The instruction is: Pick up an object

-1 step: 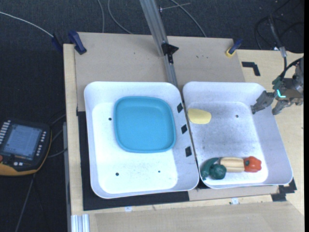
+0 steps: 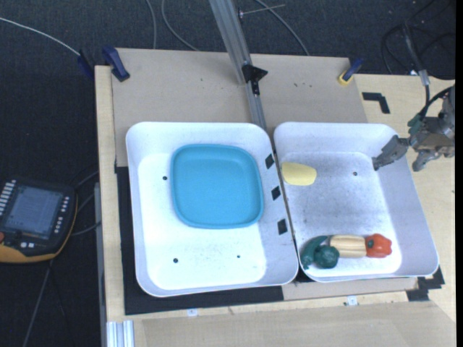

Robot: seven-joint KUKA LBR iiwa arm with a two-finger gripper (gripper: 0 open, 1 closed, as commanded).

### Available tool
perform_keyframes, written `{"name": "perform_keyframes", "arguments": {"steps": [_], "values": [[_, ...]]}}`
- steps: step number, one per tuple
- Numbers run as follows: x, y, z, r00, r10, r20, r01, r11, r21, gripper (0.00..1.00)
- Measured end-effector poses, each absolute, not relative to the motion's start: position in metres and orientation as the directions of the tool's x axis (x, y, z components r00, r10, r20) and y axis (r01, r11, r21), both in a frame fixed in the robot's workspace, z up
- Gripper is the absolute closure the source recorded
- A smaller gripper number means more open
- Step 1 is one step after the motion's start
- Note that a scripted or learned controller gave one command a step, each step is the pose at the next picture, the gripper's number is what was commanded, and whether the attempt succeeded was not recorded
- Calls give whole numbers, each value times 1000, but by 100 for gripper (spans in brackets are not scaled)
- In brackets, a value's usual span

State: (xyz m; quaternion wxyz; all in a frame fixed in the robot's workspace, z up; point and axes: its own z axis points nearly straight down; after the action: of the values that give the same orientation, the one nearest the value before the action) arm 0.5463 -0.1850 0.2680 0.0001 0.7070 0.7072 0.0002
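My gripper (image 2: 406, 157) hangs at the right edge of the view, over the upper right corner of the right bin (image 2: 340, 132). Its two dark fingers are spread apart with nothing between them. A pale yellow object (image 2: 299, 173) lies at the left side of that bin, well left of the gripper. Along the bin's front wall lie a dark green object (image 2: 320, 255), a tan object (image 2: 347, 246) and a red object (image 2: 378, 246), touching in a row.
The left bin (image 2: 145, 186) holds a blue square plate (image 2: 217, 186). A metal pole (image 2: 233, 31) slants up from between the bins. Blue and yellow clamps sit at the board's back corners. A handheld pendant (image 2: 32, 219) lies off the bench at the left.
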Motion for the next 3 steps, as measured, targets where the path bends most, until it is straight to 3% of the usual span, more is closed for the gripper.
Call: {"name": "perform_keyframes", "arguments": {"steps": [1, 3], "values": [[551, -176, 216, -1, 1000, 1, 1000, 1, -3, 0], [539, -179, 118, 0, 1000, 1, 1000, 0, -4, 0]]}}
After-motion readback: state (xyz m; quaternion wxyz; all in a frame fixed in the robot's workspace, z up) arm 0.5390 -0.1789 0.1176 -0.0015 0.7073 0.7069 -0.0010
